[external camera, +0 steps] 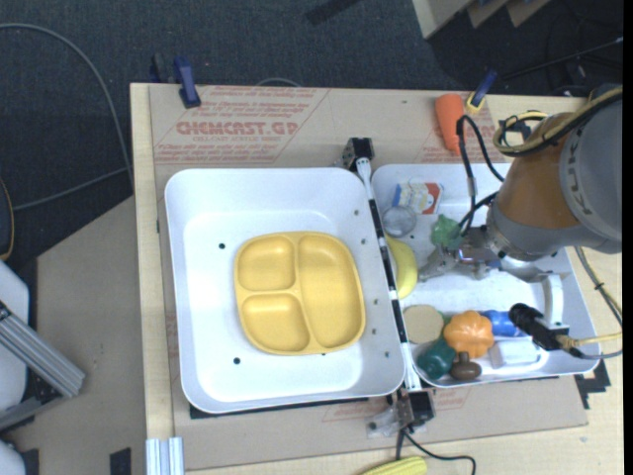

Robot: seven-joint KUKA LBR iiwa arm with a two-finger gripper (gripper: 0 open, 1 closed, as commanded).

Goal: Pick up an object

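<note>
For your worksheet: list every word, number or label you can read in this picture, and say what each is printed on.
"CHEMCAST GP", in large red letters on the brown board behind the left bin.
Smaller red print above and below it on that board: too blurred to read.
Red-and-white carton in the right bin: markings too small to read.

even bright overhead light, white bins (198, 265) slightly washed out, mild softness throughout.

Divided plate (298, 292) in left bin (188, 265); small objects (467, 332) in right bin (574, 310).
</note>
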